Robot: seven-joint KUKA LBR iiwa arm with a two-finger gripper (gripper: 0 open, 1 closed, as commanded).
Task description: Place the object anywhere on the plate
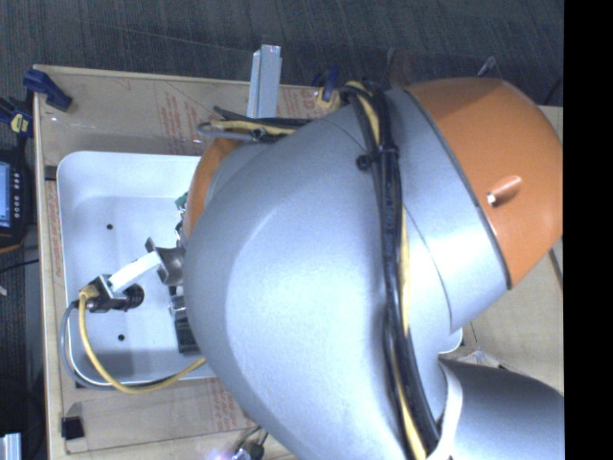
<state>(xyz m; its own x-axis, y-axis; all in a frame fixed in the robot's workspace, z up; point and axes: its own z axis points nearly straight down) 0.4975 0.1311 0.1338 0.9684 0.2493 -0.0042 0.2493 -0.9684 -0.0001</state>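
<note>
Mostly we see the arm [335, 286], its grey shell and orange band covering the middle and right of the bench. Past it, in the left white bin [81, 175], the gripper [177, 295] peeks out; whether it is open or closed, we cannot tell. A yellow cable [115, 377] loops beside it. The object and plate we cannot make out.
</note>
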